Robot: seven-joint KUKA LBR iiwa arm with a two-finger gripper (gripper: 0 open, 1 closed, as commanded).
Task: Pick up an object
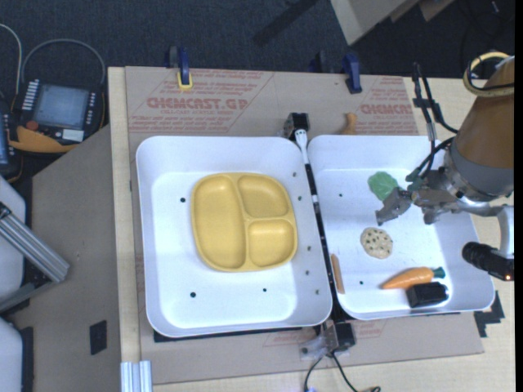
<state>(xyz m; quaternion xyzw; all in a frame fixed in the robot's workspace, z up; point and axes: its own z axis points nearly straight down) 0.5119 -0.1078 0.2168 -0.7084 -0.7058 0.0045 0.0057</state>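
Note:
The right bin (343,158) holds a green leafy piece (380,184), a round chocolate-chip cookie (377,242), an orange carrot (408,278) and a black block (427,295). My gripper (409,210) hangs over the middle of this bin, just right of the green piece and above the cookie. Its two fingers (390,210) are spread apart and open, with nothing between them. The arm comes in from the right and hides the bin's right wall.
The left bin (155,219) carries a yellow divided plate (243,220). A thin orange stick (336,273) lies along the right bin's left wall. Blue clamps (183,65) grip the bench's far edge, and a screen unit (59,104) sits off the bench at left.

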